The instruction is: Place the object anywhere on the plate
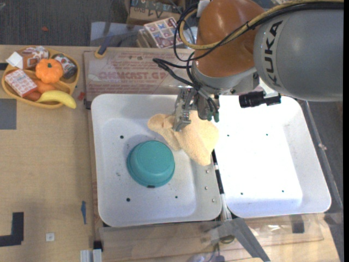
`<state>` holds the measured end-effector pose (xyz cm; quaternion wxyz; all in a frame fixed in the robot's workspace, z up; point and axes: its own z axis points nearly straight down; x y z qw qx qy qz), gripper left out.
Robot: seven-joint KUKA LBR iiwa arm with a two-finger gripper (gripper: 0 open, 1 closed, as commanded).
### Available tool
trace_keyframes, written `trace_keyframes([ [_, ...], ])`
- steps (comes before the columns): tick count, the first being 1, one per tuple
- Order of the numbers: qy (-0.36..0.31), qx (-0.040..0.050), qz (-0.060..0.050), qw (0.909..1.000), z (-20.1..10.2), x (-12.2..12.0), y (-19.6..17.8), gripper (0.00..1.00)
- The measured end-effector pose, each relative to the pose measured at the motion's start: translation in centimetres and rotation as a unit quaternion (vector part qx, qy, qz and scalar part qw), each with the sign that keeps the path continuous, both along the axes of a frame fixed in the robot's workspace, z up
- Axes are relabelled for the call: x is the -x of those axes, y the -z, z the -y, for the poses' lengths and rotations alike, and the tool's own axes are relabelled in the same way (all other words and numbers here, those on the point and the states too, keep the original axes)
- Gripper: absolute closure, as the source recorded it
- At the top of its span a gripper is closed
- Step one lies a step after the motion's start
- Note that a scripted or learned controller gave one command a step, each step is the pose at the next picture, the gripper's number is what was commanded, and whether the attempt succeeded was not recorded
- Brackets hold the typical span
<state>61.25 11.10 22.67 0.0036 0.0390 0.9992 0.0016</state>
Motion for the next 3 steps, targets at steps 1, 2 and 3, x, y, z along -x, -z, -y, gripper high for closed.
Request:
trace_keyframes([
  [1,-0.041,0.0001,0.0,0.9992,-5.9,-0.6,-0.7,1.0],
  [2,-0.04,-0.0003,0.0,0.9992,-10.9,-0.2,0.0,1.0],
  [3,-0.04,-0.0004,0.001,0.9992,-10.9,-0.2,0.0,0.0],
])
